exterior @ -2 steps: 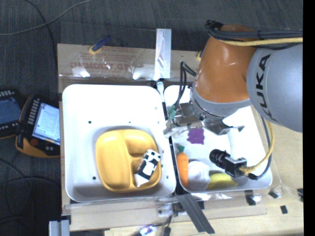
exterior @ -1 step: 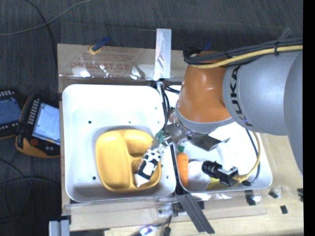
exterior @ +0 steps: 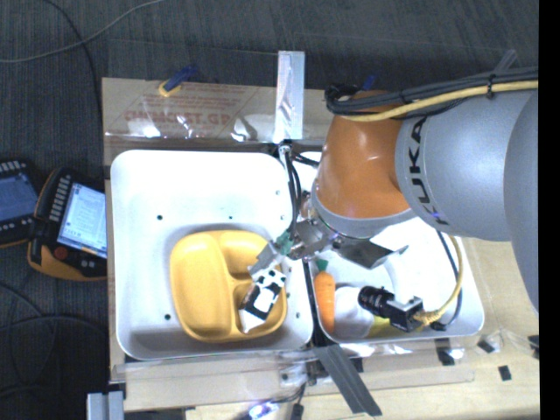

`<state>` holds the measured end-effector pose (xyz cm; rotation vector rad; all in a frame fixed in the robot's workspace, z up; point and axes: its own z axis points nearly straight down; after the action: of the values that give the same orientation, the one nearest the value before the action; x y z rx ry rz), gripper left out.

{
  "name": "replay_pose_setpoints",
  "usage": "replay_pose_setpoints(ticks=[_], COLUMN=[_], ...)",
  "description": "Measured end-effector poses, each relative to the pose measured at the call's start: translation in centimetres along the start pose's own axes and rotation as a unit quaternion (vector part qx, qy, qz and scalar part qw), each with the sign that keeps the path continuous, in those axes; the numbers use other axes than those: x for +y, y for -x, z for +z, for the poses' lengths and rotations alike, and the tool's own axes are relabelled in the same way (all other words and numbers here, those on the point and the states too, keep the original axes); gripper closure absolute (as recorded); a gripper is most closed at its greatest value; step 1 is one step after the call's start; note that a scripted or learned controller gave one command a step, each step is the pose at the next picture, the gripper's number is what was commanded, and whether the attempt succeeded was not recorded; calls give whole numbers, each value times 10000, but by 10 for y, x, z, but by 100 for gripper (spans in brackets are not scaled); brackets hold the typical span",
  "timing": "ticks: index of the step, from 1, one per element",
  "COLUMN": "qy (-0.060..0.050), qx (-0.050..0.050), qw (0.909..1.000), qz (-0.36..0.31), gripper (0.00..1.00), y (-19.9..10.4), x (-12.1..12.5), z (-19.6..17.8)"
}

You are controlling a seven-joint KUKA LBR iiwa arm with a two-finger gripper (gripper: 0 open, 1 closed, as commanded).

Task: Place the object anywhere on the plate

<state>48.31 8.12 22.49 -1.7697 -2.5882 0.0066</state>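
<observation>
Poised low over the yellow plate [exterior: 206, 291] in the left bin [exterior: 144, 191], near its right wall: gripper [exterior: 262, 291], jaws pinching a black-and-white object [exterior: 260, 303], long axis toward the near-right corner.

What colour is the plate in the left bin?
Yellow; the plate shows best in the camera view.

Grey-orange arm [exterior: 385, 173] reaching leftward, gripper [exterior: 265, 289] low, angled down
</observation>
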Motion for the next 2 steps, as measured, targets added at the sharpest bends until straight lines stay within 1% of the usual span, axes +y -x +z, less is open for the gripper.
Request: replay_pose_setpoints(ticks=[1, 2], qy=[4, -3], qx=[-14, 30], qw=[9999, 9999], qz=[-127, -150], gripper=[0, 100], y=[119, 115], x=[-42, -40], z=[29, 22])
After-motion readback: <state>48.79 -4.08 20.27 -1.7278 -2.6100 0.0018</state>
